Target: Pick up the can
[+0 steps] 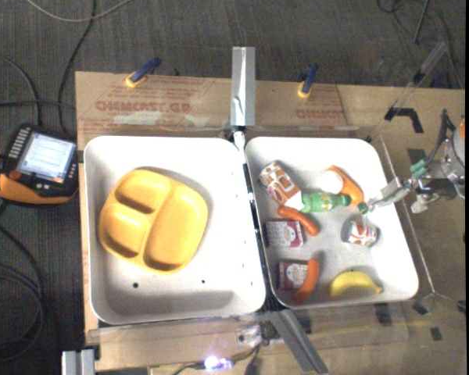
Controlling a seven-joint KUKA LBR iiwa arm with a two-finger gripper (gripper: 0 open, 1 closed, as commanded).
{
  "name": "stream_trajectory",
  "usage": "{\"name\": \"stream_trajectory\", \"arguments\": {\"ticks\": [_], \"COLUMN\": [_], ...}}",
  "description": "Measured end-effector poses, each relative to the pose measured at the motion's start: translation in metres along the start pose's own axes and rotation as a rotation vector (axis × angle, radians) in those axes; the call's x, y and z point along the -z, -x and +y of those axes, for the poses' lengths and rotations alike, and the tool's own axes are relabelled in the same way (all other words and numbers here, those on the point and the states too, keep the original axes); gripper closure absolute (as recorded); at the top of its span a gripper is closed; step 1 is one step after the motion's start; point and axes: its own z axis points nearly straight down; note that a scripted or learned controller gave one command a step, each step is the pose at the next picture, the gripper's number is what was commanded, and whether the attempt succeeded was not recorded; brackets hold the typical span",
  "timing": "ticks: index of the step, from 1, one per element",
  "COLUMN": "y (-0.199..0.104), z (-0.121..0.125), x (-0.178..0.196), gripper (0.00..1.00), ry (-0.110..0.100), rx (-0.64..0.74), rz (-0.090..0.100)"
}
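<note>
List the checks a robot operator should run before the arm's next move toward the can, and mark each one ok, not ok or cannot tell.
1. Can in view in the right bin: ok.
2. Can apart from the banana and green bottle: ok.
3. End effector over the can: not ok, it sits up and to the right, near the bin's rim.
4. Can held: not ok, it lies in the bin.
5. Can upright: cannot tell, too small.
6. Yellow tray out of the way, in the left bin: ok.

I read faint red print on cardboard sheet [152,106] behind bins, partly legible, roughly "CHEMCAST GP". Can and packet labels too blurred.
</note>
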Motion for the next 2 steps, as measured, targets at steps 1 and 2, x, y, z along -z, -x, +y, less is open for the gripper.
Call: {"name": "stream_trajectory", "arguments": {"ticks": [1, 2], "y": [-0.005, -0.013], "z": [0.028, -0.019], "x": [-0.159, -0.164], "gripper": [0.00, 0.00], "ry": [0.005, 0.021], "rx": [0.055, 0.006], "rz": [0.008, -0.003]}}
